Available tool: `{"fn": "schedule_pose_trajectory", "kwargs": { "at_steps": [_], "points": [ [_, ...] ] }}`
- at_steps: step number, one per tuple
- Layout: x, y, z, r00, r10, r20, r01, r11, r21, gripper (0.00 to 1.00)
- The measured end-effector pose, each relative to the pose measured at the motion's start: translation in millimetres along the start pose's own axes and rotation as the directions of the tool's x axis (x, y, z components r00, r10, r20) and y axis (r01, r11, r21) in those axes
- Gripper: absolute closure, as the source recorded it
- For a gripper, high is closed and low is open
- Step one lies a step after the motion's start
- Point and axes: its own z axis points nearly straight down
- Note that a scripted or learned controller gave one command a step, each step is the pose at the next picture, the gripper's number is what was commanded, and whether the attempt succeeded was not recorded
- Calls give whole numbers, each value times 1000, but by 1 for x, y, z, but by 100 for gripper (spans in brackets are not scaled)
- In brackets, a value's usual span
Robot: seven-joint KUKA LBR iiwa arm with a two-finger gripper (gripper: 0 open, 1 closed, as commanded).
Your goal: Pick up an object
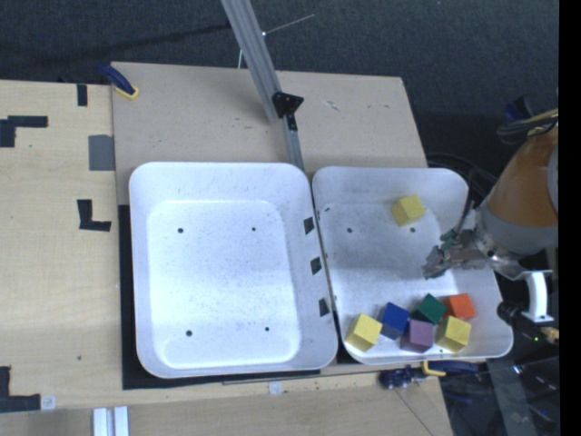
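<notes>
In the right bin (363, 243), one yellow cube (408, 210) lies alone near the back. Along the front edge sits a cluster: a yellow cube (365, 331), a blue cube (395, 319), a purple cube (420, 334), a green cube (430, 309), an orange cube (461, 306) and another yellow cube (456, 332). My gripper (441, 262) reaches in from the right and hangs low over the bin's right side, between the lone yellow cube and the cluster. I see nothing between its fingers.
The left bin (222, 266) lies beside the right one. A grey metal bar (259, 48) slants in from the top to the bins' shared back corner. The wooden bench surrounds both bins, and a blue clamp (404, 377) sits at the front edge.
</notes>
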Motion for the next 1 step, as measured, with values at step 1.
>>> {"fn": "schedule_pose_trajectory", "kwargs": {
  "at_steps": [1],
  "points": [
    [-1,2,-42,1000,0,3,0,1000,-6,100]
  ]
}}
